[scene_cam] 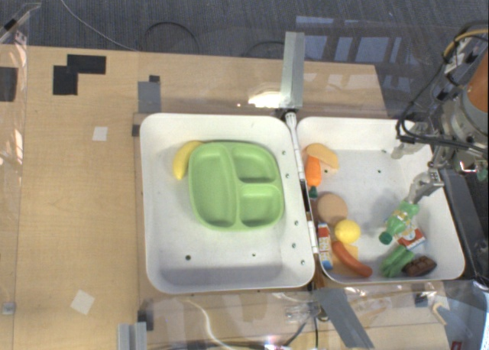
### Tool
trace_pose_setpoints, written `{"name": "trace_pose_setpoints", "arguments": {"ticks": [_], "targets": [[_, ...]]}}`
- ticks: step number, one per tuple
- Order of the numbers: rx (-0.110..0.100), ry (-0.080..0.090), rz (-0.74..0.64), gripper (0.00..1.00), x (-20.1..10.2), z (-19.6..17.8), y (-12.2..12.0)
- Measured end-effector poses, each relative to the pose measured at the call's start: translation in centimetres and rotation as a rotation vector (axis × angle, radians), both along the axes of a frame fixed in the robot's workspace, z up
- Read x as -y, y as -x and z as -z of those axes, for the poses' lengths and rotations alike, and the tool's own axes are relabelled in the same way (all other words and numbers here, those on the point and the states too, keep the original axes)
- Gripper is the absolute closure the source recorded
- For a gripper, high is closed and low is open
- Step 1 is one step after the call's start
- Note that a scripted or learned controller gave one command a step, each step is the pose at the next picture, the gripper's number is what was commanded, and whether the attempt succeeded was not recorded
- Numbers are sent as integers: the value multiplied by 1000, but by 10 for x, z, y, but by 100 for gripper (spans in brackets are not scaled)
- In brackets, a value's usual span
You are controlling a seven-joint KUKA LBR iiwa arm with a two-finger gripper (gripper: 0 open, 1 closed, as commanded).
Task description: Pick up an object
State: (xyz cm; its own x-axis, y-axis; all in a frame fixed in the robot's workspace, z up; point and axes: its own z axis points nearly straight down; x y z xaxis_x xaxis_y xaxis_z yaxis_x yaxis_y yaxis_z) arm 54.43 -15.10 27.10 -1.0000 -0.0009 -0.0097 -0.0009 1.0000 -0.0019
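My gripper [425, 186] hangs over the right side of the right bin [367, 138], just above and to the right of a green bottle [400, 222] that lies tilted on the bin floor. Close under the bottle are a red and white pack [413, 241], a green toy [393, 262] and a dark brown piece [419, 267]. Along the bin's left side lie an orange carrot [313, 170], a tan slice [322, 156], a brown ball [331, 207], a yellow lemon [348, 231] and a sausage [351, 260]. Nothing shows as held.
The left bin [160, 249] holds a green divided plate [233, 184] with a banana [183, 159] at its upper left edge. A metal post [293, 69] stands behind the divider between the bins. Cables hang beside the arm [458, 123] at right.
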Motion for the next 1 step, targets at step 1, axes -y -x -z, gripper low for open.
{"name": "trace_pose_setpoints", "arguments": {"ticks": [1], "targets": [[-12, -3, -93, 0, 45, 130, 31]]}}
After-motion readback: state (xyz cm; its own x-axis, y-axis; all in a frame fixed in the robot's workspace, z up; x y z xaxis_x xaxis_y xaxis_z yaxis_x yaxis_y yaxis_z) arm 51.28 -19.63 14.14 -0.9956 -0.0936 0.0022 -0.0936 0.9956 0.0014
